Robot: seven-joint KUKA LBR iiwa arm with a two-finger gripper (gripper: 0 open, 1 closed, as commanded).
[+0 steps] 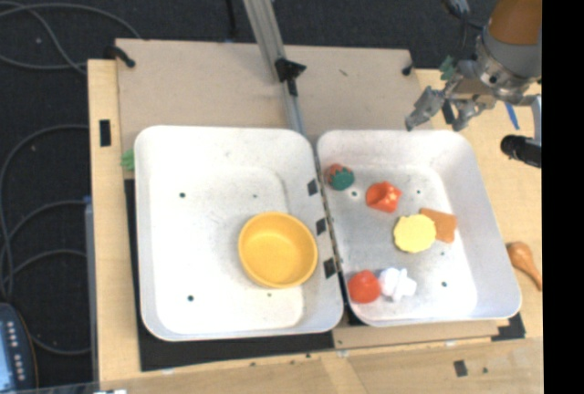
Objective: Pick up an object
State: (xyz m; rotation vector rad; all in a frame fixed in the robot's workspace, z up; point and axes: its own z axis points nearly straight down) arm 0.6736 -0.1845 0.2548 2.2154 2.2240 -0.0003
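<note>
Altogether, two white bins stand side by side on the bench. From the left, the left bin (182,201) holds one thing, a yellow bowl (277,249), upright with its mouth up, near this bin's right wall.

The right bin (474,228) holds six small things. One green and brown piece (339,176) lies near the left wall, toward the far side. One red ball-like piece (363,286) lies at the near side, and one small white piece (396,283) touches it on the right. One red piece (383,195) lies in the middle. Beside it is one flat yellow disc (414,233), and one orange wedge (440,223) touches the disc, its long axis running left to right, narrow end pointing left.

On the bench, outside the right bin, one orange-brown thing (522,260) lies, half cut by the edge.

The gripper (440,109) hangs above the far right corner of the right bin, over its rim. Its fingers are spread apart with nothing between them, and it is well apart from all six pieces.
</note>
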